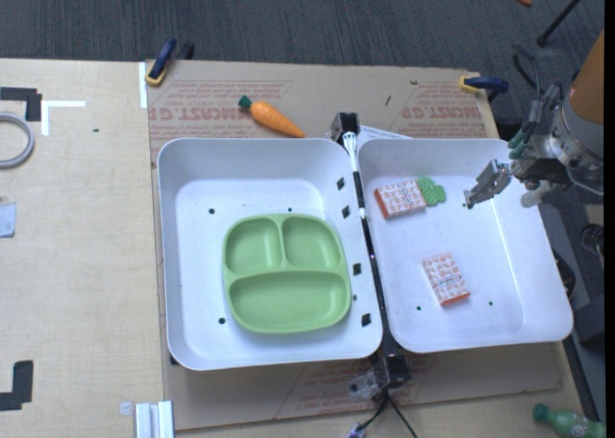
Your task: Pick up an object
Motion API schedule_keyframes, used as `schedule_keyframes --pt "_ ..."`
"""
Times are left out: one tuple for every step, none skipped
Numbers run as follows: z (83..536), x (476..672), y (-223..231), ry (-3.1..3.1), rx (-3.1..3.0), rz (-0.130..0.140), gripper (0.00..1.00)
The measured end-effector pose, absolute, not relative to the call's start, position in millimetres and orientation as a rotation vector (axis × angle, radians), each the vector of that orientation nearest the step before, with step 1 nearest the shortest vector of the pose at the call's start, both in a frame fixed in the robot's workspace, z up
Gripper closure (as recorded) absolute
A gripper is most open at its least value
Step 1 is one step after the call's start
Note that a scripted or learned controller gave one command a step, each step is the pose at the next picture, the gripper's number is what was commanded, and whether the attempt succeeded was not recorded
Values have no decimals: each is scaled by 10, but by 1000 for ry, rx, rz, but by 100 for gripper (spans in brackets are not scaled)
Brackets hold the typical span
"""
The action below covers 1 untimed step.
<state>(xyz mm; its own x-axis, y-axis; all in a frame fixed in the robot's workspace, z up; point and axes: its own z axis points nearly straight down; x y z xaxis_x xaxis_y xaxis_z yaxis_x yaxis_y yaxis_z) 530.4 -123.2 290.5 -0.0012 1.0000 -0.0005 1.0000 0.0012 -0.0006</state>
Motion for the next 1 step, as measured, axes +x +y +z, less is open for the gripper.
schedule_keyframes --pt "1092 4774 -961 -2126 -2312 1 0"
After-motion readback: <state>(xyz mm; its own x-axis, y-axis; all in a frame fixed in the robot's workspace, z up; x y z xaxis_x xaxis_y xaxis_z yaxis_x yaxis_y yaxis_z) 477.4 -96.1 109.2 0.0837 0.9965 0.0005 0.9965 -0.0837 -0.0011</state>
